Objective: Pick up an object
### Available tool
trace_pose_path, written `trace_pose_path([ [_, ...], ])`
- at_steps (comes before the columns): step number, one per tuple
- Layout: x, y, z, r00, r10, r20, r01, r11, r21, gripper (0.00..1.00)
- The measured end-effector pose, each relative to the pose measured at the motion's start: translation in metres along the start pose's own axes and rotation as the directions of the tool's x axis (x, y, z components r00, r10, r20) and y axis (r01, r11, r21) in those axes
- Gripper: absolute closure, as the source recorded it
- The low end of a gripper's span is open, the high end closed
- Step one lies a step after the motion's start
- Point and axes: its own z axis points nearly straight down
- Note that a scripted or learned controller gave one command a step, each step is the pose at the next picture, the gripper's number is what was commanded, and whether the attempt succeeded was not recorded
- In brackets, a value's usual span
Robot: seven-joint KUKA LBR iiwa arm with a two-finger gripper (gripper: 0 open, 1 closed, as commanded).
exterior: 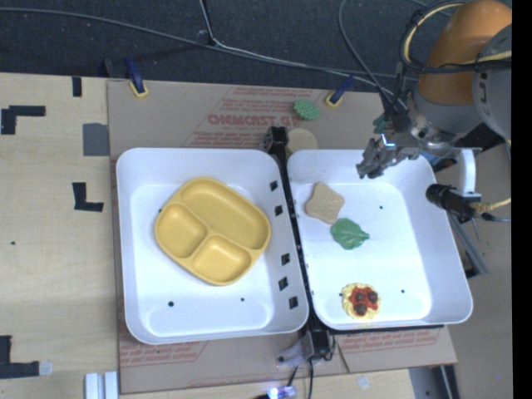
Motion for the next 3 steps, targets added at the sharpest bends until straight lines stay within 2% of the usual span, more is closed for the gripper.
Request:
trace_pose_path([
  [1,0.050,-0.008,0.000,1.000,-0.005,-0.002,0.005,1.000,0.005,1.00],
  [2,0.089,-0.034,0.006,1.000,-0.002,-0.001,0.002,1.000,0.006,1.00],
  [3,0.137,-0.044,0.003,1.000,-0.005,-0.002,0.005,1.000,0.006,1.00],
])
